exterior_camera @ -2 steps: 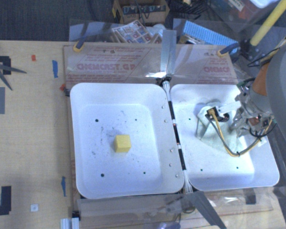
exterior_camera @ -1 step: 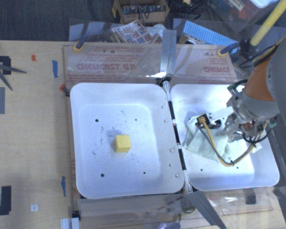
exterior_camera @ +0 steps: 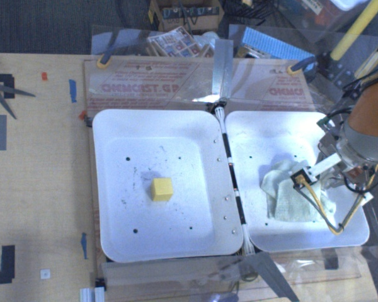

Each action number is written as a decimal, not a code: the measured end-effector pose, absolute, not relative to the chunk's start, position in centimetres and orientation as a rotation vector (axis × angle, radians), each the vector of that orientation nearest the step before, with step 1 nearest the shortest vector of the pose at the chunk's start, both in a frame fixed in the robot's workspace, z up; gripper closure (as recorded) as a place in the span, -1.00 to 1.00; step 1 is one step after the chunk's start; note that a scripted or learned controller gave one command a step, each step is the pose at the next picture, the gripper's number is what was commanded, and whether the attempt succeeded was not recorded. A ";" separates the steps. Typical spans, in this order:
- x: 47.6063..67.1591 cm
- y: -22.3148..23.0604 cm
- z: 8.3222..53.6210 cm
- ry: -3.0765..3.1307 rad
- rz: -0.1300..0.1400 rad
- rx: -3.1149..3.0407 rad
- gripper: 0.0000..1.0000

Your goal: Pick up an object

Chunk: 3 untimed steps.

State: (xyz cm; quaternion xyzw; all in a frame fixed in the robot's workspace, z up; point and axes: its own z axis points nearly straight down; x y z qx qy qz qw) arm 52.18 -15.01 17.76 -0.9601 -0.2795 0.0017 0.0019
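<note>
A small yellow cube [exterior_camera: 162, 189] rests near the middle of the left bin [exterior_camera: 113, 137]. A crumpled pale grey-white cloth [exterior_camera: 288, 197] lies in the right bin [exterior_camera: 264, 128], toward its front right. My gripper [exterior_camera: 331, 184] hangs low over the right side of the cloth, with the arm's orange band [exterior_camera: 370, 112] above it at the view's right edge. A yellow cable [exterior_camera: 331, 222] loops down from the wrist over the cloth's front edge. The gripper's body hides the part of the cloth under it.
A metal divider [exterior_camera: 230, 168] with screws separates the two bins. Clear plastic sheeting [exterior_camera: 176, 83] stands behind the bins. The wooden bench [exterior_camera: 31, 168] extends to the left, with blue tape marks and black brackets on it.
</note>
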 end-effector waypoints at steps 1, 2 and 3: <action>51.6 -10.5 20.8 -0.322 0.002 -3.125 1.00; 47.9 -15.5 24.8 -0.315 0.003 -3.125 1.00; 48.8 -13.0 21.6 -0.316 0.007 -3.122 1.00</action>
